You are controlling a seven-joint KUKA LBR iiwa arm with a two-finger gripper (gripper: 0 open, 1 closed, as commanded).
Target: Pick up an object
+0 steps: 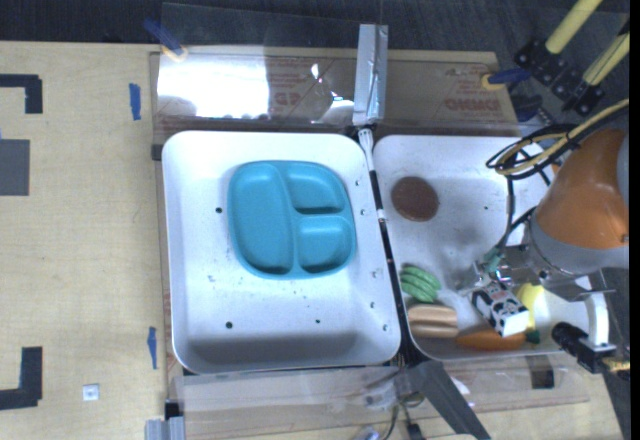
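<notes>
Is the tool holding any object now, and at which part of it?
It cannot be told. The tool is low in the right bin, among the toy foods beside a yellow piece.

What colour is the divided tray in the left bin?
Light blue, seen plainly in the camera view: the tray lies in the left bin.

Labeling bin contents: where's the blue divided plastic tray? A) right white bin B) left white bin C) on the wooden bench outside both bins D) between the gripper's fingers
B. The blue divided plastic tray lies flat in the left white bin; the right white bin holds a brown round disc and small food-like items near the arm.
</notes>
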